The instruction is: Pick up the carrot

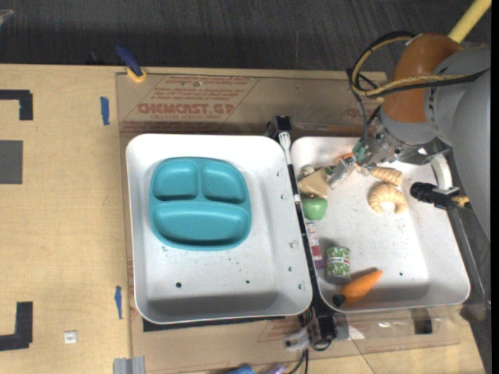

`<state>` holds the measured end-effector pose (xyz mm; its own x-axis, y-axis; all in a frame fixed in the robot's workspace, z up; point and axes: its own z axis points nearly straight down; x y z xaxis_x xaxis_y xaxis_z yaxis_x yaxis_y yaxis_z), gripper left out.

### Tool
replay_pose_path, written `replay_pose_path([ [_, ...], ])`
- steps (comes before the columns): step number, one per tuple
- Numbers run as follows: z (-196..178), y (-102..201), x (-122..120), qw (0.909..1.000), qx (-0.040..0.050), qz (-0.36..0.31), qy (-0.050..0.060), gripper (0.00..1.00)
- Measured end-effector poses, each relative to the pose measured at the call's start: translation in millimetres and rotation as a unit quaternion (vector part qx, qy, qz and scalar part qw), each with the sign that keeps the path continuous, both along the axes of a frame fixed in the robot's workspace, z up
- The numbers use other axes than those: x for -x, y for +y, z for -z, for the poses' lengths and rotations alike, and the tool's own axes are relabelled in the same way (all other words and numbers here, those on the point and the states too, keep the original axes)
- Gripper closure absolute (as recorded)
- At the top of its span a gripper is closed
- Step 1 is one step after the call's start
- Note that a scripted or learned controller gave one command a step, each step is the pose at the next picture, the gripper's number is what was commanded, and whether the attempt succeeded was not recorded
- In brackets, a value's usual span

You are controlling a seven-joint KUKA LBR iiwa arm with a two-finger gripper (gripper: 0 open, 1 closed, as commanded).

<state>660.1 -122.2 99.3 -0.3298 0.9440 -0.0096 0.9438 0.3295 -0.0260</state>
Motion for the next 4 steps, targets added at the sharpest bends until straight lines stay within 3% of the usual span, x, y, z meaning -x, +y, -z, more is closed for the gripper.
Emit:
replay_pose_path([
  [1, -127.5, -76.3, 65.5, 0.9956, -0.0054, -0.093, -0.016, 0.0],
  [2, -61.0, -86.4, -0.8, 0.9952, -0.009, -0.097, -0.01, 0.0],
  [3, 8.2, -98.1, 11.9, 0.9903, -0.0122, -0.138, -0.009, 0.0],
  [4, -5.9, -98.6, 8.4, 0.99, -0.008, -0.14, -0.014, 1.0],
])
